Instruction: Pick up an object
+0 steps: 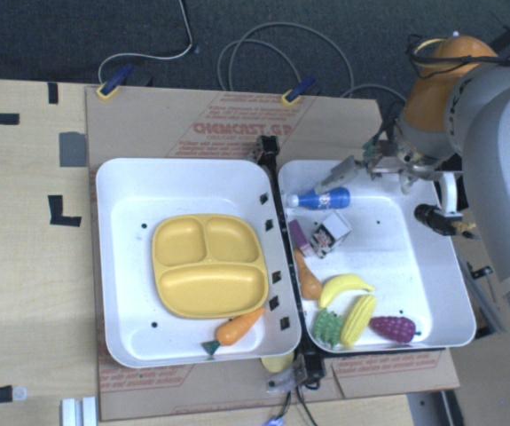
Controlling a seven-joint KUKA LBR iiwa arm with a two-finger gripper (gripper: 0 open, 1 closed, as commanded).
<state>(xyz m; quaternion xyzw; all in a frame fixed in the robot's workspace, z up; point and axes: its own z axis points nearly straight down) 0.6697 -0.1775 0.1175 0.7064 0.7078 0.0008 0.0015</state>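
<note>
Counting — one plate (208, 266), one carrot (237, 327), one bottle (322, 200), one banana (344, 286); jaws (339, 179) state unclear.

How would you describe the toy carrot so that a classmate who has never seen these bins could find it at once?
Look in the left white bin, which holds a yellow divided plate. Just below the plate's lower right corner lies the carrot, slanted. It is the orange piece with a green tip, the one toy food in that bin.

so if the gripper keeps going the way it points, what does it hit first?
Probably the blue bottle. The gripper angles down-left toward it in the right bin. Height above the bottle is unclear, so it could pass over the cap end.
</note>
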